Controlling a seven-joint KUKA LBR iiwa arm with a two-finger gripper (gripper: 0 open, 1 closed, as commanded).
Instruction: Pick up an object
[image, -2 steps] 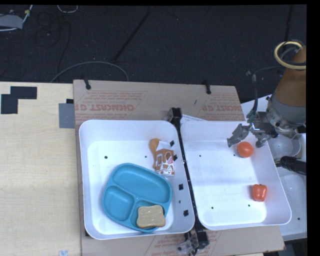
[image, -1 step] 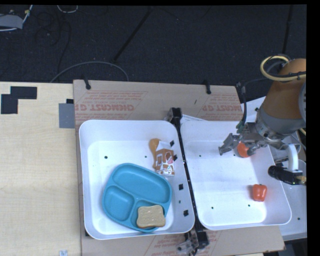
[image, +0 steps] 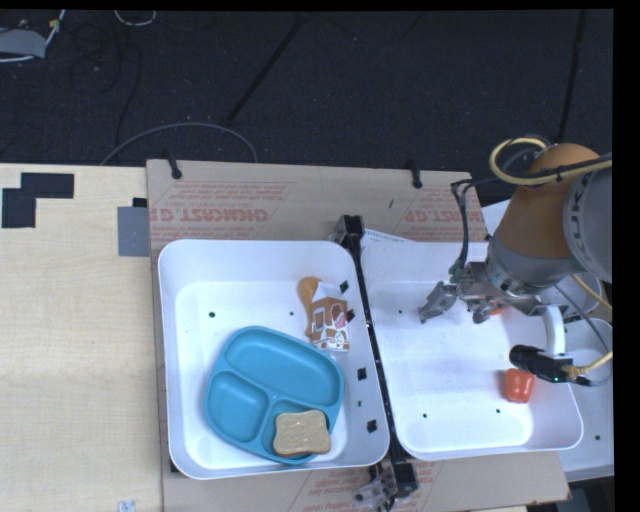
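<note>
Toast lies lowest in the frame, flat in the lower right compartment of a blue plate. The plate's other compartments hold nothing. It sits in the lower part of the left bin, tilted so that its long side runs from upper left to lower right.

Just off the plate's upper right rim stands a small printed packet, close to the wall shared with the other bin. A brown piece rests right above the packet, touching it.

Both bins sit on a cardboard sheet with red print, which lies on the pale bench at the left of the frame.

My gripper hangs over the upper middle of the right bin, reaching in from the right. My jaws are spread apart with nothing between them. One of my fingers points toward the left of the frame.

The red block lies on the right bin's floor, toward the lower right, below and to the right of my gripper and apart from it.
</note>
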